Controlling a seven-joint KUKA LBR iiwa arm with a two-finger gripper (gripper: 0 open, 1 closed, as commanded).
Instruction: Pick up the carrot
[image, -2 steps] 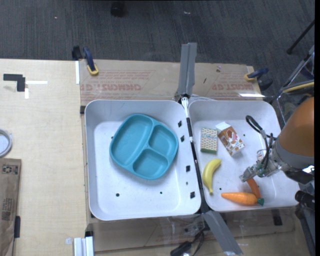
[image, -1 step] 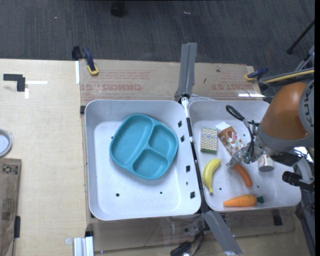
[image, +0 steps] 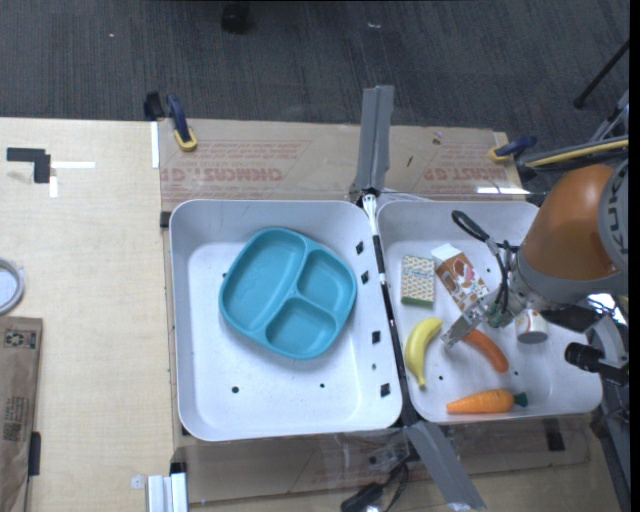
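The carrot, orange with a small green top at its right end, lies flat near the front wall of the right bin. My gripper hangs low in that bin, above and slightly left of the carrot and apart from it. It sits between the banana and a short orange-red piece that lies right beside it. The grey arm with its orange band comes in from the right and hides the back right part of the bin.
A yellow banana lies left of the gripper. A speckled yellow-green block and a printed snack packet lie behind it. The left bin holds a blue divided plate. A ridge separates the bins.
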